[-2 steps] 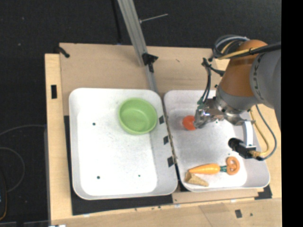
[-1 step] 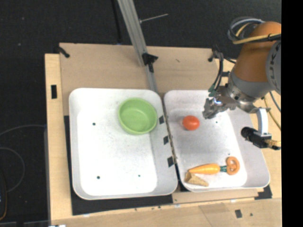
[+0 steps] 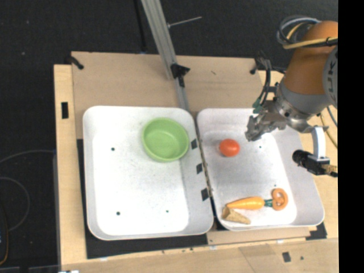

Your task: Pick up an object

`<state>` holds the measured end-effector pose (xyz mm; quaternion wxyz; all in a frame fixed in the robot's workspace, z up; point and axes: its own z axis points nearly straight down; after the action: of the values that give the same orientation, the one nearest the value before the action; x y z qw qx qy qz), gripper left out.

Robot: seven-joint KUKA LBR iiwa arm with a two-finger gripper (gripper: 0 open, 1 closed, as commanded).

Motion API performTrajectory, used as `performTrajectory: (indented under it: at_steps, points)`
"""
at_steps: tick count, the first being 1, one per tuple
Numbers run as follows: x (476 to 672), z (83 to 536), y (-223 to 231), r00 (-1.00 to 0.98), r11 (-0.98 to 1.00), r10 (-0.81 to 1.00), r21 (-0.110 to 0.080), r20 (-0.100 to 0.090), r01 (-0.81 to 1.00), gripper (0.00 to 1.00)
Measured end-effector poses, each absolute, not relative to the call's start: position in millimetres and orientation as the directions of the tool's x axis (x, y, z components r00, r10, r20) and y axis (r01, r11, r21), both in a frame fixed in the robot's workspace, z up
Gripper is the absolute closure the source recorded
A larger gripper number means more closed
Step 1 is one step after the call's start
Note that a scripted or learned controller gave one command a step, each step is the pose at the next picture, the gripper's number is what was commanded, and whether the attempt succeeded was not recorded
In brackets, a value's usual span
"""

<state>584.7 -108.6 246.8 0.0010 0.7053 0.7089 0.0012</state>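
One two-finger gripper (image 3: 255, 131) hangs over the upper part of the right-hand shallow white bin (image 3: 298, 169), on a grey arm with an orange band (image 3: 310, 53) that enters from the right; the dark fingertips blur together, so whether they are released or clenched cannot be told, and nothing is seen between them. Just to the left of the fingertips, and slightly lower in the frame, lies a small round red-orange ball resembling a tomato (image 3: 230, 148), apart from the gripper and resting on the floor of the same bin. Along the near edge of that bin lie three further items (close together): an orange toy carrot with a green tip (image 3: 246, 203), an orange ring-shaped piece (image 3: 279, 199) beside that tip, and a tan wedge (image 3: 235, 215) just below the carrot's blunt end. The left-hand shallow white bin (image 3: 114, 209) holds a light green round plastic bowl (image 3: 165, 139), upright in its upper right part. Both bins sit side by side on a tan bench board (image 3: 125, 78), and a grey metal strut (image 3: 159, 30) slants down to their shared rear corner.
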Motion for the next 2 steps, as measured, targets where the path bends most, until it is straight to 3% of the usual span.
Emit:
performTrajectory:
  at_steps: [2]
  points:
    - [621.2,249.1,-7.4,-0.008,0.008,1.0,0.003,0.002,1.0,1.0]
